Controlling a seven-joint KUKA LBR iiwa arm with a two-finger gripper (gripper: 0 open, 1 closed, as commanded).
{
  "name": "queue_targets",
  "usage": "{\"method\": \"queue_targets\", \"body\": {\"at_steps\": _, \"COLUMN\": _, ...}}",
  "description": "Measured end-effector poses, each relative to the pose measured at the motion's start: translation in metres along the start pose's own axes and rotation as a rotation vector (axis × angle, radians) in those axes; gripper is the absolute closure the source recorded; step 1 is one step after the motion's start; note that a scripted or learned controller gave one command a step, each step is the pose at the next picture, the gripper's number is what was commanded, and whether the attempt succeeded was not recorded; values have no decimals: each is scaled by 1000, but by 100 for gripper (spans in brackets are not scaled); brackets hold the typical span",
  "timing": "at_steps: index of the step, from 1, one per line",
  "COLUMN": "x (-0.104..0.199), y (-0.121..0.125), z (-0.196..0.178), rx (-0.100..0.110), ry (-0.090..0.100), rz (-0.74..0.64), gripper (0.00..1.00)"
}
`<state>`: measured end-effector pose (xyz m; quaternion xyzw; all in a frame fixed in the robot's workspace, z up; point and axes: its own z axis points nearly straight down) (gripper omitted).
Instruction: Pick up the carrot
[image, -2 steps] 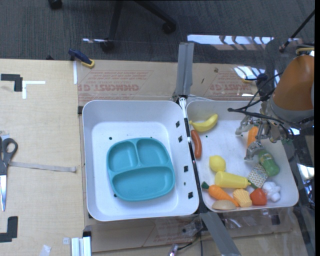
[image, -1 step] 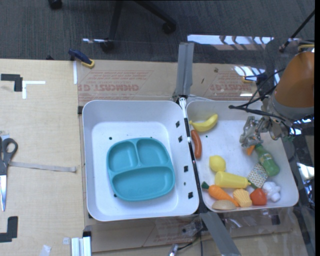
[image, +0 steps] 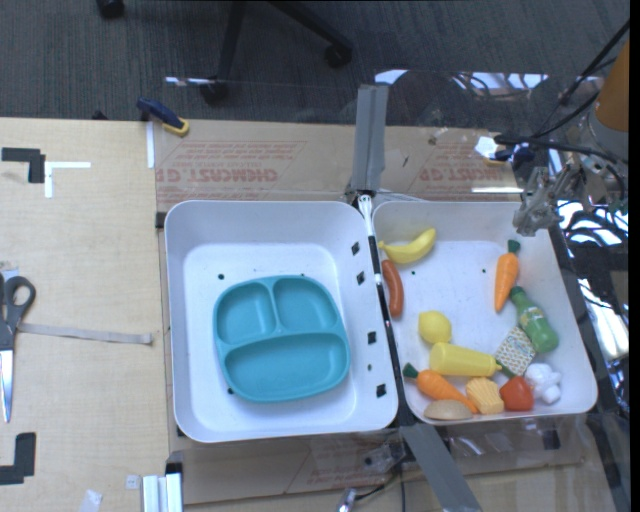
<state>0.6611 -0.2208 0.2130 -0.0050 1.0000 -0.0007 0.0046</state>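
Red letters run across the brown cardboard (image: 240, 160) that lies under the bins, near the top middle of the picture. The letters sit upside down — they look like "CHEMCAST GP", but they are faint. More red print shows on the cardboard further right, too blurry to read.

The pincer (image: 535, 208) is pale grey metal. Black cables (image: 585, 75) loop around it. At two o'clock sits an orange band (image: 613, 100).

I see the pale wooden desk (image: 80, 400) carrying two white bins side by side: the left bin (image: 190, 330) and the right bin (image: 470, 235). Scissors (image: 10, 330) lie at its left edge, and brown cardboard (image: 250, 165) lies along the far side behind the bins.
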Motion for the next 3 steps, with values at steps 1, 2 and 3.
{"method": "queue_targets", "body": {"at_steps": 1, "x": 87, "y": 0, "z": 119, "rx": -1, "ry": 5, "rz": -51, "gripper": 100}}
{"method": "queue_targets", "body": {"at_steps": 2, "x": 59, "y": 29, "z": -37, "rx": 1, "ry": 2, "rz": 209, "gripper": 100}}
{"method": "queue_targets", "body": {"at_steps": 3, "x": 96, "y": 86, "z": -23, "rx": 1, "ry": 6, "rz": 474, "gripper": 100}}
